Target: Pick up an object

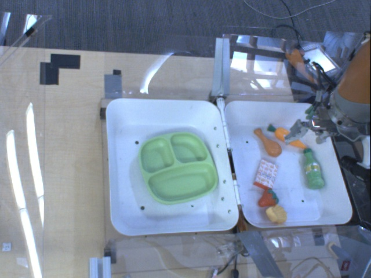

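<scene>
- Here the claw hangs low over the right bin, at its far right side; fingers look spread, nothing seen between them.
- Just beside the claw, on the side toward the left bin: a small orange carrot-like piece, near the claw tip but apart from it as far as I can tell.
- Also by the claw: a short orange bit lying at the neck of the green bottle; whether the two touch, unclear.
- Green bottle lies flat, below the claw in the view, along the right bin's right side.
- Further from the claw, toward the bin's middle: a tan drumstick-shaped toy, then a red-and-white packet.
- Furthest from the claw, near the bin's front edge: a small red item and a yellow one, close together.
- Left bin, well apart from the claw, holds a green divided plate.
- Both bins sit on the table.
- Progress, judged: nothing lifted yet. Claw is down at bin level near the carrot-like piece, likely the target. Closing, gripping and raising all remain.
</scene>
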`<state>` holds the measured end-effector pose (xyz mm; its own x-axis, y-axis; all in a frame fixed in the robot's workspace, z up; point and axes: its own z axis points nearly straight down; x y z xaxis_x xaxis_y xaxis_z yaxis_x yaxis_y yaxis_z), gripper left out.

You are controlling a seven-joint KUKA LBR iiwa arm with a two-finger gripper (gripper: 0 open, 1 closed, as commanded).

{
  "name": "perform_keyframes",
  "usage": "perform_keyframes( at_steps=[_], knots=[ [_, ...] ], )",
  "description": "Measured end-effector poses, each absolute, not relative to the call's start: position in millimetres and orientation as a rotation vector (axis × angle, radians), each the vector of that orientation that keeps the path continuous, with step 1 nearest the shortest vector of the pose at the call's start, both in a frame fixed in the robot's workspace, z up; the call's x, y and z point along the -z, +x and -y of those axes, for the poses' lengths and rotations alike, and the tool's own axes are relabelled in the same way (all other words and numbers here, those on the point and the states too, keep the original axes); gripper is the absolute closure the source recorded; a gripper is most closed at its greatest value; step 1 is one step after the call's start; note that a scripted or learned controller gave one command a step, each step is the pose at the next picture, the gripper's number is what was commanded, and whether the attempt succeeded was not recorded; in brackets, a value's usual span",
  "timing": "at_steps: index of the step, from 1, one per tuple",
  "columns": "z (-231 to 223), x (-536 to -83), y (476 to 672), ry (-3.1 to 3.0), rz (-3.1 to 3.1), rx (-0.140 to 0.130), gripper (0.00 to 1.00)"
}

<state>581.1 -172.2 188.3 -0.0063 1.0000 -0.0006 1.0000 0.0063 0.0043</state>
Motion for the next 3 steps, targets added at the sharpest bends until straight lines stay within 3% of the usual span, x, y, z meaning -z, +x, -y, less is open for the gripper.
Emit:
perform_keyframes(
  at_steps=[1, 2, 3],
  knots=[
    [187.0, -87.7, 631.8, 2.213, -2.218, -0.007, 0.0],
    [185.2, -99.8, 633.3, 2.205, -2.226, -0.007, 1.0],
    [174.1, -206.5, 640.1, 1.96, -2.443, -0.006, 1.0]
  ],
)
